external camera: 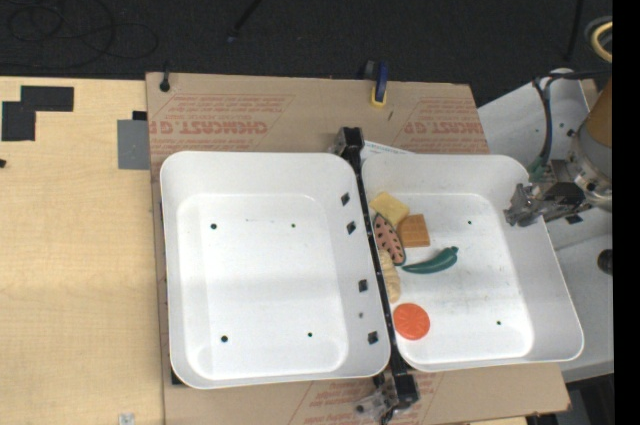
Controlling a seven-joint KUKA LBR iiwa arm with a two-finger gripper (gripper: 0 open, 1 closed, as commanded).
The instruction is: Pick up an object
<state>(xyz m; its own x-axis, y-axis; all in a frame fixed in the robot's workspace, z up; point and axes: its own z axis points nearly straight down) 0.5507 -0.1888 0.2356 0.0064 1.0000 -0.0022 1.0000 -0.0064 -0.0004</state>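
right bin [540, 333], left side: green curved pepper-shaped piece [432, 262]; orange disc [411, 321]; yellow block [389, 209]; brown square [414, 231]; pink-and-dark striped piece [386, 238]. gripper [522, 206] at the bin's right rim, holding nothing; finger state cannot be told.

The arm [600, 128] is cut off by the right edge, leaving its wrist and gripper [522, 205] in view; the gripper is too small to read. A beige piece [391, 285] lies partly hidden under the pink piece [387, 239] against the divider [365, 258].
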